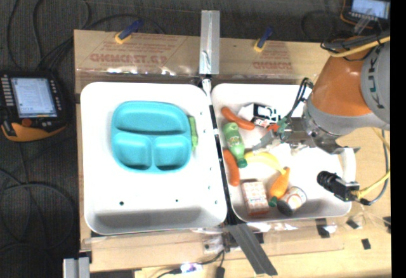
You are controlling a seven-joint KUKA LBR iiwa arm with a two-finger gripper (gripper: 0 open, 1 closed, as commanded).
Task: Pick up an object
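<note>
Left bin (95,143): one turquoise divided tray (152,135), green item at its right edge. Right bin (330,197): orange carrots (236,119), green bottle (233,138), yellow banana (266,158), small box (255,195), can (292,199), all loose. End effector (274,132): low over the bin's middle, near the banana; grip state cannot be told.

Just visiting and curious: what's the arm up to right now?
Gripper low in right bin, among toy food. Nearest: banana, green bottle. Nothing seen held.
</note>
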